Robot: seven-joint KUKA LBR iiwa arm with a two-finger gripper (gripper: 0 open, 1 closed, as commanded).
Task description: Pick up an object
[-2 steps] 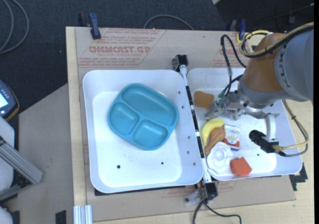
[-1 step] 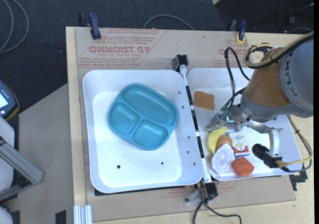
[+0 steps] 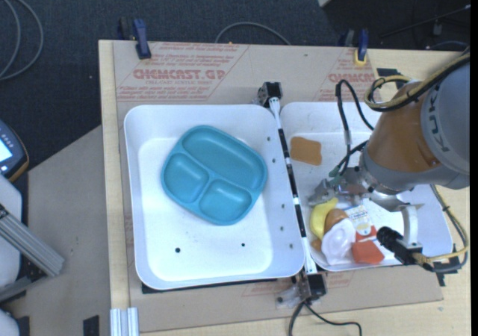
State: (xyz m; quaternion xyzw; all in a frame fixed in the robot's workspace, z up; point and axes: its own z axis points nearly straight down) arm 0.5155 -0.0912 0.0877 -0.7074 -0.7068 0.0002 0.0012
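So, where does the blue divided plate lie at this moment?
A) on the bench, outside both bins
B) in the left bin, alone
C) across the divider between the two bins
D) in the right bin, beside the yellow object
B: the blue divided plate lies flat inside the left bin, its edge short of the divider, while the small objects sit in the right bin.

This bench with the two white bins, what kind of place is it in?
Probably a robotics lab or test cell. A robot arm reaches over the right bin, which holds assorted small items, the left bin holds a blue divided plate, and the bench is clamped cardboard on dark carpet.
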